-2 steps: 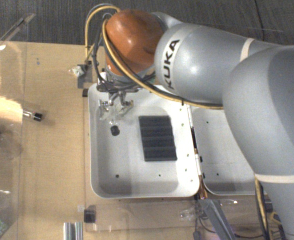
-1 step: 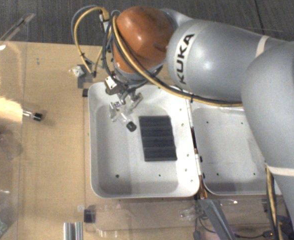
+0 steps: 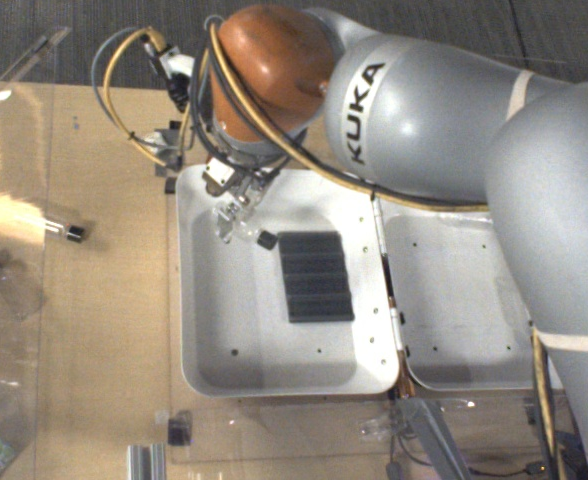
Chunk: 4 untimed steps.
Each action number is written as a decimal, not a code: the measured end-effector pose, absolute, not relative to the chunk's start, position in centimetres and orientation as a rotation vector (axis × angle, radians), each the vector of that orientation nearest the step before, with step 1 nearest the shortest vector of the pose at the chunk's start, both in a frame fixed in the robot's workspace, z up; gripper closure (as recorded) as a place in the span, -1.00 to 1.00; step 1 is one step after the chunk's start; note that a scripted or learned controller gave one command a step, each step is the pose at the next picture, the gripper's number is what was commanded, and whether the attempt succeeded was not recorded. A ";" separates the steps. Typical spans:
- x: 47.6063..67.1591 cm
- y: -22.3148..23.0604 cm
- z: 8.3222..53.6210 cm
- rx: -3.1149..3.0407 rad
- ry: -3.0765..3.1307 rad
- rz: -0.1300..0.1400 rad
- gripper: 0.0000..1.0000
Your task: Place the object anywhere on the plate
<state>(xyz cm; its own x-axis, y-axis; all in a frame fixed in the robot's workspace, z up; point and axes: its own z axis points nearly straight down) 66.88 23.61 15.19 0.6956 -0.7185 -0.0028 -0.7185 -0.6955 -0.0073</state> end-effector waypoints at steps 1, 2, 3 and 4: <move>59.2 23.7 10.0 -3.076 0.612 -0.001 1.00; 64.3 23.6 19.5 -3.119 0.315 -0.004 1.00; 64.3 23.6 19.5 -3.119 0.316 -0.004 -1.00; 65.1 23.6 9.0 -2.928 1.111 -0.008 -1.00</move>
